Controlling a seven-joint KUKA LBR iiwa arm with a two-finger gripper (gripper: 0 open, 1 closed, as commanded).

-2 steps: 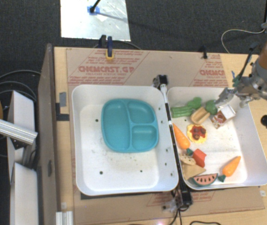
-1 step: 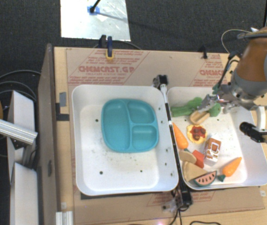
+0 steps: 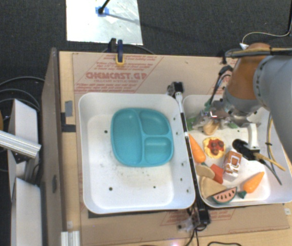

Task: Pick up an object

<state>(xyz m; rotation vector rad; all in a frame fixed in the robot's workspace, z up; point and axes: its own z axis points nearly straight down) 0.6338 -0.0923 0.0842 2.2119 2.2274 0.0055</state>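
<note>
My gripper (image 3: 210, 119) hangs low over the far left part of the right bin (image 3: 288, 187), under the grey arm with its orange band (image 3: 244, 76). Toy foods lie in front of it: a small round tart with red topping (image 3: 215, 146) just below it, an orange carrot (image 3: 197, 149) by the bin's left wall, and a toast-like piece (image 3: 232, 164). A red piece (image 3: 216, 172), a beige slice (image 3: 205, 171), a watermelon slice (image 3: 223, 195) and a second orange carrot (image 3: 253, 181) lie nearer the front. Something pale and greenish sits right at the gripper, partly hidden.
The left bin (image 3: 95, 188) holds a teal divided plate (image 3: 141, 137). A ridge where the two bins meet (image 3: 186, 147) runs between them. Cardboard (image 3: 115, 76) lies under the bins, and cables and a metal rail (image 3: 10, 141) sit off the bench at the left.
</note>
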